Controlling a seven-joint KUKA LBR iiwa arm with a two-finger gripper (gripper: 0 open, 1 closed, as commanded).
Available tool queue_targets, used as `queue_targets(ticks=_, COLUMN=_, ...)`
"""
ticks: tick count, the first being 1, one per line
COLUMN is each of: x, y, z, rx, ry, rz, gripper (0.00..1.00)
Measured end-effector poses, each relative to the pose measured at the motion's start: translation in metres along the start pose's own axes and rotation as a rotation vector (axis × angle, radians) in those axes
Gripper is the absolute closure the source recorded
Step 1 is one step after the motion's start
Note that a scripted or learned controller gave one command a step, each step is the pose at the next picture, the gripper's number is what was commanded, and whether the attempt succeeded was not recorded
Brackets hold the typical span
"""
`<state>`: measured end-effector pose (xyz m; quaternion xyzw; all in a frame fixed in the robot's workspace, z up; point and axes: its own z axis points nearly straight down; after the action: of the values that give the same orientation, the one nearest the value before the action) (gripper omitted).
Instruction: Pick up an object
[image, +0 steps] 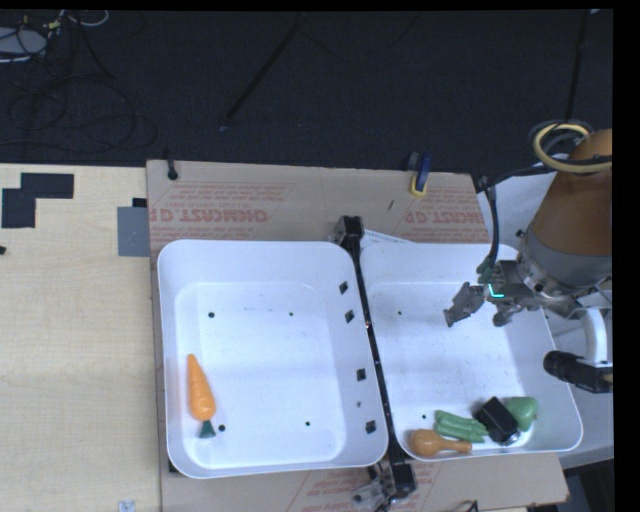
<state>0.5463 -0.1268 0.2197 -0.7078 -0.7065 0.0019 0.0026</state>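
grey arm, orange band, dark pincer

here's the arm (575, 225): a broad orange band above a grey wrist section, a yellowish cable looped at its top. the pincer (485, 305) is dark grey metal, with a small green light glowing beside it.

Even overhead light leaves the white bins (260, 262) bright, the background dark, details slightly soft.

Smooth glossy white plastic bins (255, 262), matt brown cardboard sheet (250, 205), pale wood-grain bench (70, 350)
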Motion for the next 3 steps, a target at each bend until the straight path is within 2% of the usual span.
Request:
queue_targets(ticks=1, x=-0.001, y=0.000, z=-0.010, rx=0.002, ry=0.000, rz=0.000, gripper=1.00)
queue_targets(ticks=2, x=0.040, y=0.032, z=-0.033, rx=-0.007, ry=-0.001, rz=-0.006, gripper=1.00)
queue_targets(ticks=3, x=0.126, y=0.068, z=-0.060, rx=-0.009, ry=0.001, rz=-0.011, gripper=1.00)
